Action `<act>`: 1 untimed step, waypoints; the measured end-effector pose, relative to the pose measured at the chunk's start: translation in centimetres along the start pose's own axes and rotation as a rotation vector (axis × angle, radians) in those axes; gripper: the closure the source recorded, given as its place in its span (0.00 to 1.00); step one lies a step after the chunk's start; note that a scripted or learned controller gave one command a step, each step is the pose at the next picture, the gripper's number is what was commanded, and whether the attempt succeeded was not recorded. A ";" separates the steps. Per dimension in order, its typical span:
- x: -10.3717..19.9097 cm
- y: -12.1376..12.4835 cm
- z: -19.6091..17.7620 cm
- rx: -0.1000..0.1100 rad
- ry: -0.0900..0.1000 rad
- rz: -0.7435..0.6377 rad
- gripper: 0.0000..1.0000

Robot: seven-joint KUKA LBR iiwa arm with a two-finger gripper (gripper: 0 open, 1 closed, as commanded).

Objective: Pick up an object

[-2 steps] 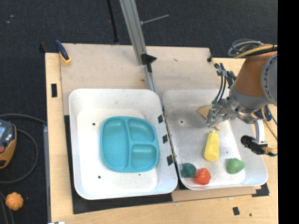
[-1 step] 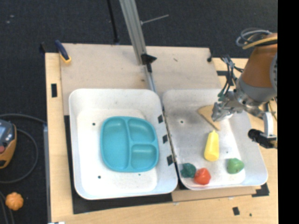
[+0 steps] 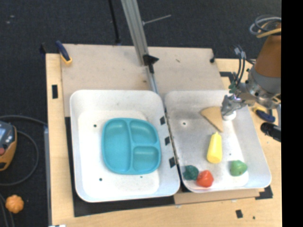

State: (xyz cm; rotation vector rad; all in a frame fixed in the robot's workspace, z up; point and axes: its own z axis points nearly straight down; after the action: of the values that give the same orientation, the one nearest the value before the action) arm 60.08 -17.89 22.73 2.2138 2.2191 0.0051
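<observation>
The grey arm with its orange band enters from the right, and the two-finger gripper hangs low over the far part of the right white shallow bin. Its tip is at or just above the right end of a flat tan wedge-shaped piece. Whether the jaws stand wide or closed cannot be told at this angle, and no object is seen between them.

Task progress, as a judgement: the pick is not yet complete. Every candidate object lies on the bin floor. Closing on an object and lifting it remain.

Object positions in the right bin:
- The tan wedge lies at the far centre, under the gripper.
- A yellow elongated plastic item lies nearer, just beside the wedge.
- A dark green round item and a red round item are close together at the near rim.
- A light green round item sits at the near right.

The left white bin carries a turquoise compartment plate.

Clearance: open floor lies left of the wedge. The right wall stands near the gripper, so sideways travel there is limited. A vertical lift appears unobstructed.
</observation>
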 end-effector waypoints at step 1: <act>6.0 -0.2 -1.0 0.004 0.004 -0.005 1.00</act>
State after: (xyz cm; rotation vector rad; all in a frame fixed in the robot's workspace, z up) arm 59.88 -11.86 23.74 2.2122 2.2292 0.0051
